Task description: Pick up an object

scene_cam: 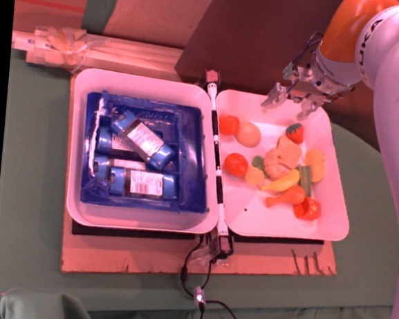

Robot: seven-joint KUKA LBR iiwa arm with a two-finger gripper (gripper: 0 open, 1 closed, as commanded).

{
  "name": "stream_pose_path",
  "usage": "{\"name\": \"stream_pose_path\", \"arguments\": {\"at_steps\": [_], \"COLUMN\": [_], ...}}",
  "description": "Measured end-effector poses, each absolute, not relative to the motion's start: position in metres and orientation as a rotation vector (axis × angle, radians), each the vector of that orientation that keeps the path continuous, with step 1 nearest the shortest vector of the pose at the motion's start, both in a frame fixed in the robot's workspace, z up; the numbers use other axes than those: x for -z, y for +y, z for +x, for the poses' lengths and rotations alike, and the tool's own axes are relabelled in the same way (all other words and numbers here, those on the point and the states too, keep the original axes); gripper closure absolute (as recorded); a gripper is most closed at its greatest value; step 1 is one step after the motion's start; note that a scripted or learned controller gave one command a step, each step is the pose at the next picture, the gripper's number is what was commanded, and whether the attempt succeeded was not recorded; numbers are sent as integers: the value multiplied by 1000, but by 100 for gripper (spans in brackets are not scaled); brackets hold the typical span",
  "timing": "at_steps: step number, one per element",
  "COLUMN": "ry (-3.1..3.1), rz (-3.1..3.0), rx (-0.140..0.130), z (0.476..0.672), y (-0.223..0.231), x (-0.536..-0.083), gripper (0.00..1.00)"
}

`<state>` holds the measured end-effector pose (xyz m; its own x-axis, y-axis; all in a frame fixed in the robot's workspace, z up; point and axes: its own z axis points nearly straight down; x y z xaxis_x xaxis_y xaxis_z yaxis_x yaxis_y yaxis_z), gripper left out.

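Observation:
My gripper hangs above the far edge of the right bin, its fingers spread and nothing between them, so it is open. Just below it in the bin lies a toy strawberry. Around it are a pale egg-shaped fruit, a red-orange tomato, a red ball, a ridged orange piece, a yellow banana, a carrot and a red pepper.
The left bin holds a blue tray with several blue labelled bottles. A black-and-white strip runs between the bins. Cables trail off the front. Wooden slats lie at the back left.

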<state>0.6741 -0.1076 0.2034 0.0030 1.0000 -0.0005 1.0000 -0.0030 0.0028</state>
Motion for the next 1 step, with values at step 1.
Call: {"name": "stream_pose_path", "arguments": {"at_steps": [1], "ry": [2216], "rz": [2223], "rx": [-2], "z": [674], "y": [-108], "x": [-203], "gripper": [0]}}
